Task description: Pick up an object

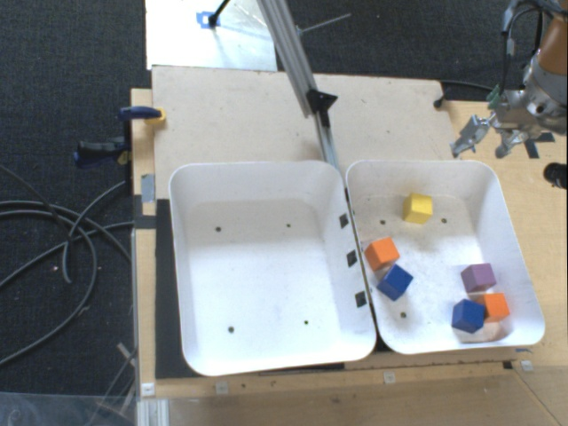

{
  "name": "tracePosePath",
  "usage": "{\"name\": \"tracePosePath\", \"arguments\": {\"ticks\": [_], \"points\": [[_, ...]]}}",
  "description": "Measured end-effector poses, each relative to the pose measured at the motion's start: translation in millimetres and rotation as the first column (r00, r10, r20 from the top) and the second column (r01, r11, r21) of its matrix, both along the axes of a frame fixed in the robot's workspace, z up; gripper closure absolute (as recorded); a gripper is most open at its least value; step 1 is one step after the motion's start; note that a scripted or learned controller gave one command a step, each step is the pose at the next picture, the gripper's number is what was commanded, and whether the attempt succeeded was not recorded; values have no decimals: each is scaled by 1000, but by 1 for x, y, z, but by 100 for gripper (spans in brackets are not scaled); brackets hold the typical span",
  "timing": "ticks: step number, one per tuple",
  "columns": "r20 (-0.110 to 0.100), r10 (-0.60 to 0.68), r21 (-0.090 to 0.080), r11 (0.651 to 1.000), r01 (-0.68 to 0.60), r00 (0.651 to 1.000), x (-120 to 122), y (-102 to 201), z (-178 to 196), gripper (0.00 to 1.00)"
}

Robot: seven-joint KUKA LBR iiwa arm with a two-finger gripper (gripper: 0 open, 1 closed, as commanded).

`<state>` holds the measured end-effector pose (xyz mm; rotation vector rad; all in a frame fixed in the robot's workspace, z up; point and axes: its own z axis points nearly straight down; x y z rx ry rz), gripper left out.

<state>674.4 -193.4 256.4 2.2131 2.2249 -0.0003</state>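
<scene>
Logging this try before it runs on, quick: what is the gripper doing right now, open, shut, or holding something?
Gripper: open, holding nothing, above the far right corner of the right bin.

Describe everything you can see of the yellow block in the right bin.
The yellow block is a small cube with a plain, matte surface that looks like painted wood or foam. It rests flat on the floor of the right bin, in the far part of it, turned slightly askew to the bin's walls. It stands alone: the nearest neighbour, an orange block, lies apart from it toward the camera. Nothing touches it but the bin floor.
</scene>
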Motion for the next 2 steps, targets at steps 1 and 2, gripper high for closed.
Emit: {"name": "tracePosePath", "arguments": {"ticks": [1, 2], "points": [[-5, 1, 3, 1000, -1, 1000, 16, 18, -117, 0], [-6, -2, 3, 1000, 2, 1000, -8, 33, -168, 0]]}}
